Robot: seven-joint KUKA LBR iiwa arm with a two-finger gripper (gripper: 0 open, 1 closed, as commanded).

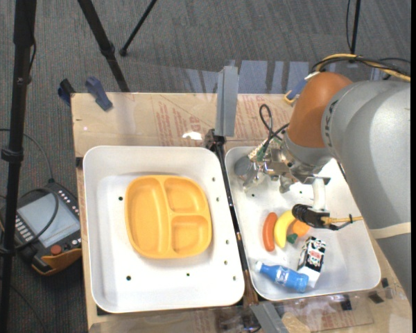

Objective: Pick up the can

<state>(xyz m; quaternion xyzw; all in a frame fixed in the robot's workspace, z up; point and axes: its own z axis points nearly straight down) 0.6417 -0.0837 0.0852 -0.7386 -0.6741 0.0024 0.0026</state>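
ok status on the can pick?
Hand low at the right bin's far left corner, on the can. Grip unconfirmed. Hot dog, banana, bottle, carton lie nearer the front.

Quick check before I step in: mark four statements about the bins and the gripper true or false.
1. The yellow tray lies in the left bin. True.
2. The blue bottle stands upright. False: it lies on its side in the right bin.
3. The gripper is over the left bin. False: it is low at the right bin's far end, beside the can.
4. The carton lies next to the bottle. True.
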